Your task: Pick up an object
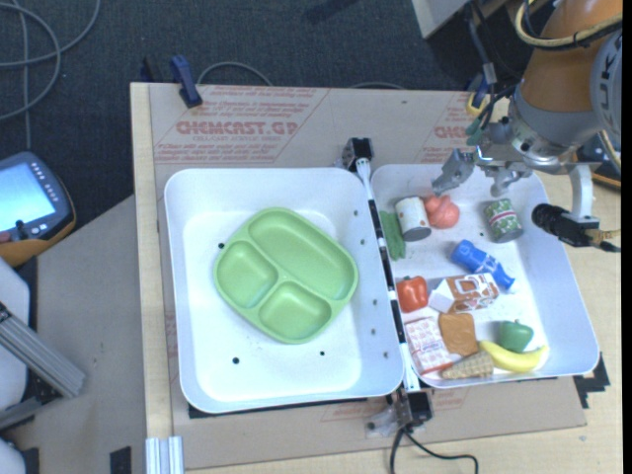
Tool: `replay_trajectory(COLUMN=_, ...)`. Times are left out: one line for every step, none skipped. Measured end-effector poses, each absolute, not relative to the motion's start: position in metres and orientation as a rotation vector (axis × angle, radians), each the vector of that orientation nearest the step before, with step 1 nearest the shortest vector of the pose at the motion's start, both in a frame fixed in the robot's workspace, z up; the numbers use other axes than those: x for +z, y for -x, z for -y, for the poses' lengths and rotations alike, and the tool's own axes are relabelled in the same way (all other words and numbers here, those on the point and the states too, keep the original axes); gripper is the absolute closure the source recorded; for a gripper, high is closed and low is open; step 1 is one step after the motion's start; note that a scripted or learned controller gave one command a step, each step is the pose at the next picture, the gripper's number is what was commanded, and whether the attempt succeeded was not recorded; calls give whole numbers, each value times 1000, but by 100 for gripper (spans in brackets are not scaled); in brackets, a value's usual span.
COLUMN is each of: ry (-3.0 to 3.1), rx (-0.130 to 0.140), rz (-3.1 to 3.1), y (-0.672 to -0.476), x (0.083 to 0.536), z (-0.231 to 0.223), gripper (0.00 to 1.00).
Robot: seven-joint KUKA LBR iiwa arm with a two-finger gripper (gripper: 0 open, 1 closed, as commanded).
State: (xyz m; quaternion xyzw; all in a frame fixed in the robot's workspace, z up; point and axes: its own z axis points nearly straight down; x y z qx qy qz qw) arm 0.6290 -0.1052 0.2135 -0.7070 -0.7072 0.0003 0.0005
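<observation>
Dark carpet (247, 18) surrounds cardboard-topped bench (257, 126).

One fixed camera is looking down at a slant from above the bench (296, 117) — taking in both white bins, the left bin (188, 265) and right bin (568, 304), from moderately far — with the arm (573, 57) entering at right

The claw (480, 171) hangs over the far end of the right bin (563, 294), its two fingers spread apart with nothing between them. Just below it lie a red ball (443, 211), a white cup (412, 217) and a green can (503, 219). The left bin (193, 265) holds a green divided plate (285, 275).
</observation>
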Motion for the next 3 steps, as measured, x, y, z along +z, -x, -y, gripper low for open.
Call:
replay_trajectory(ry=2218, rx=7, rz=2217, y=-651, x=135, z=120, gripper=0)
replay_trajectory(ry=2221, rx=3, rz=2221, y=-659, x=83, z=127, gripper=0)
replay_trajectory(ry=2223, rx=-2, rz=2223, y=-660, x=97, z=126, gripper=100)
